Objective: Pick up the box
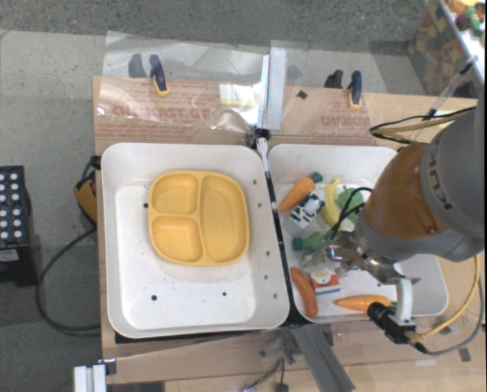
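Jaws hidden under the wrist (354,251), state unclear; box (327,285) just below-left, carrot (359,303) below.

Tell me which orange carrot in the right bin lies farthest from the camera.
The carrot beside the divider, at the bin's far left, tilted; the other lies along the near edge.

Bright, even overhead light — soft shadows, mild blur, plastic-sheet glare.
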`<state>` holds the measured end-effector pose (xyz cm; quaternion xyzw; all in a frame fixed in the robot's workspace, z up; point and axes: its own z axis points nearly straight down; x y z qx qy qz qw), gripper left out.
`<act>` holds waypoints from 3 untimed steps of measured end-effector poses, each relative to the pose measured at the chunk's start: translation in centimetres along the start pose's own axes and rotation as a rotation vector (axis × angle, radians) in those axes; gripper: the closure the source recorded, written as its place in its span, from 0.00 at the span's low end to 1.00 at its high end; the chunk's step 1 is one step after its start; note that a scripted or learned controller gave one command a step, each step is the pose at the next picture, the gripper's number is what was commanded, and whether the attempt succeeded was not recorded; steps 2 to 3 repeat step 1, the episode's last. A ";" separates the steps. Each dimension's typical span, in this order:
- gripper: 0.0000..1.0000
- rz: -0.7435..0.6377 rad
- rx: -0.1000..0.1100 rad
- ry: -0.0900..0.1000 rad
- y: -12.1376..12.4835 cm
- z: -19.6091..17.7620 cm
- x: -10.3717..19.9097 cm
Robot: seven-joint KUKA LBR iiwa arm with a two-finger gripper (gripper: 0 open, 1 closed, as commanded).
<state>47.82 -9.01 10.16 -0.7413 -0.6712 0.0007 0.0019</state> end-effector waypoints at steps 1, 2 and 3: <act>1.00 -0.208 -0.001 -0.003 3.5 -9.0 6.0; 1.00 -0.208 -0.001 -0.003 3.5 -9.0 6.0; 1.00 -0.208 -0.001 -0.003 3.5 -9.0 6.0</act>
